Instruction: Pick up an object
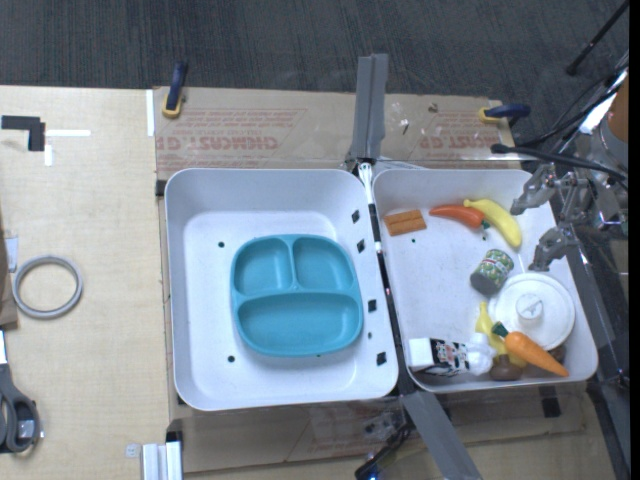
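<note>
My gripper [541,222] hangs over the right bin's [430,288] far right side, open, with nothing between its fingers. In that bin lie an orange block [405,222], a red chili pepper [457,213], a yellow banana [499,219], a small green-grey can [492,270], a white round lid [536,309], a carrot [535,353] and a small black-and-white box [440,353]. The banana and the can are the things closest to the gripper, just to its left. A brown item [505,369] is partly hidden under the carrot.
The left bin [190,298] holds a teal divided plate [297,295]. A grey divider post [370,108] stands between the bins at the back. On the bench at the left lie a tape ring [45,286] and scissors [15,420]. Clamps [176,90] grip the cardboard's back edge.
</note>
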### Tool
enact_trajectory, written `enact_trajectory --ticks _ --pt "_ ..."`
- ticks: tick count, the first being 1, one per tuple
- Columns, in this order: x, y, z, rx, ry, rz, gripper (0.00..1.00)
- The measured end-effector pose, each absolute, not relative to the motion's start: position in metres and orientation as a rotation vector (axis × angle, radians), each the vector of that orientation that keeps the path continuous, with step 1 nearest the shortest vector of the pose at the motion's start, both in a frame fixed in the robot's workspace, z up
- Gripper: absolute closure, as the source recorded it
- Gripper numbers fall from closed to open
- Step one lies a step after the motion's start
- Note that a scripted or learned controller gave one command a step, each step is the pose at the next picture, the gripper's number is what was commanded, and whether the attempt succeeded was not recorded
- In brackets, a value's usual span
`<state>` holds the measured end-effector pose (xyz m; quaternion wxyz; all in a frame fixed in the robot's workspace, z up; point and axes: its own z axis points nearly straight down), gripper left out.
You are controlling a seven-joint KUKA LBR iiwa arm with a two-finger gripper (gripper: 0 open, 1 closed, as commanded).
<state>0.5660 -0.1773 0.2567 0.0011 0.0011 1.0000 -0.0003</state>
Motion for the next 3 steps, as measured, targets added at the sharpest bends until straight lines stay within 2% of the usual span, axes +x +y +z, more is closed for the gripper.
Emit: enact_trajectory --ticks 1,2,3 --pt "0.6108 -0.2011 0.0984 -0.342 3.119 -0.001 0.0" --pt "0.6142 -0.2108 0.0943 -0.411 3.108 -0.003 0.0" --pt "0.6044 -0.2009 0.0934 -0.234 3.128 0.0 0.0"
